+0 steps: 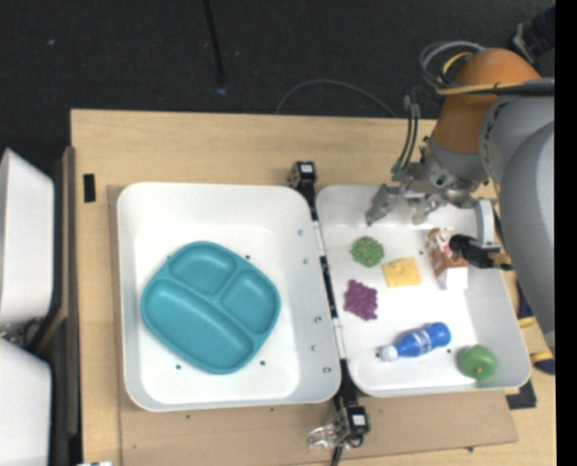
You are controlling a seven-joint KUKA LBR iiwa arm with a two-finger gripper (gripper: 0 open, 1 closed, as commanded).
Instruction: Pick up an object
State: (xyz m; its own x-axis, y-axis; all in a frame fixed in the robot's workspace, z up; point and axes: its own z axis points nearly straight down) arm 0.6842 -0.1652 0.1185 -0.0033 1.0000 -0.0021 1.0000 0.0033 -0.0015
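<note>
So, gripper [402, 205] over the right bin's [492, 343] far edge, fingers spread apart, nothing between them. Green clump [368, 251] just near of it, yellow block [401, 273] and purple cluster [360, 300] close by. Blue bottle [417, 342] and green apple [477, 362] by the near rim. Open floor near the far-left corner. Left bin [138, 357]: teal divided plate [211, 305], bare margin all around.

A green broccoli floret [367, 251] is sitting upright near the right bin's [361, 377] back-left corner (purple grapes [360, 300] just below).
</note>
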